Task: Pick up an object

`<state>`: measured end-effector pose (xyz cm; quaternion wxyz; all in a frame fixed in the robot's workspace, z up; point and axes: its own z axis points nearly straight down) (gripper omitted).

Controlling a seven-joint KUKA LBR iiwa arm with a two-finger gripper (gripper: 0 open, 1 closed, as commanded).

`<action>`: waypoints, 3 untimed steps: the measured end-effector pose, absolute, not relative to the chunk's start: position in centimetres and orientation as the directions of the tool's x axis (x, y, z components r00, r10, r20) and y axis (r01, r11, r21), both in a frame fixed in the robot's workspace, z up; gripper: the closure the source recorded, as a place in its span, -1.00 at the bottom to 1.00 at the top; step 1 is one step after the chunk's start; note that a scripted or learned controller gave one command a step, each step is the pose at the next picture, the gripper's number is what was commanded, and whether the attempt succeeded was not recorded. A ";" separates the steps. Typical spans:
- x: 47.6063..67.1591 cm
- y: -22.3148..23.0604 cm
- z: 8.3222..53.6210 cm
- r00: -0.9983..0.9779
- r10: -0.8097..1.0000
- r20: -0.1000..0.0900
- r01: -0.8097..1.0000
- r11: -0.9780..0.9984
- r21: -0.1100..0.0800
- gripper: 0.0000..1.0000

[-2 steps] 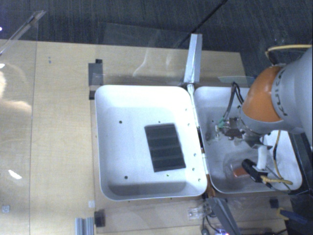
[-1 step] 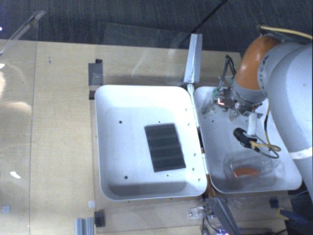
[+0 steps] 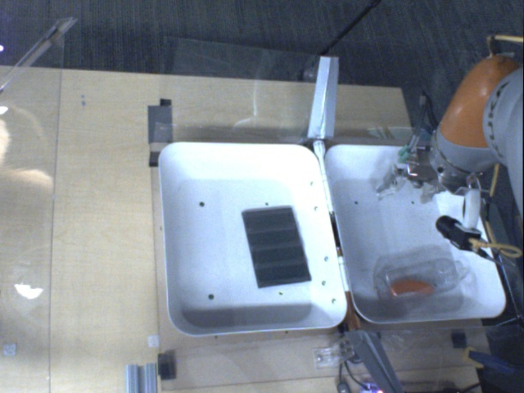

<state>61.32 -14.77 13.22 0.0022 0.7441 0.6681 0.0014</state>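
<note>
Two shallow white bins sit side by side on the wooden bench [image 3: 90,219]. The left bin [image 3: 188,244] holds a dark ribbed rectangular pad [image 3: 277,246], lying flat near the bin's middle and turned slightly off square to its walls. The right bin [image 3: 360,211] holds a clear plastic container [image 3: 417,277] lying on its side near that bin's front wall, with something orange [image 3: 412,286] showing through it.

The grey arm, with its orange band [image 3: 479,97], reaches in over the far right corner of the right bin. The gripper [image 3: 409,174] hangs above the back part of that bin, well apart from the clear plastic container; whether it is parted or closed cannot be told, and nothing can be made out in its grasp. A metal rail [image 3: 324,97] runs away from the back of the gap between the two bins.
</note>
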 end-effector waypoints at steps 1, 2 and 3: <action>55.6 -8.8 9.0 -0.061 0.998 -0.001 0.998 0.061 0.012 -1.00; 49.9 -10.9 9.1 -0.240 0.971 -0.006 0.971 0.240 0.017 -1.00; 57.1 -8.7 9.0 -0.093 0.996 -0.001 0.996 0.093 0.015 -1.00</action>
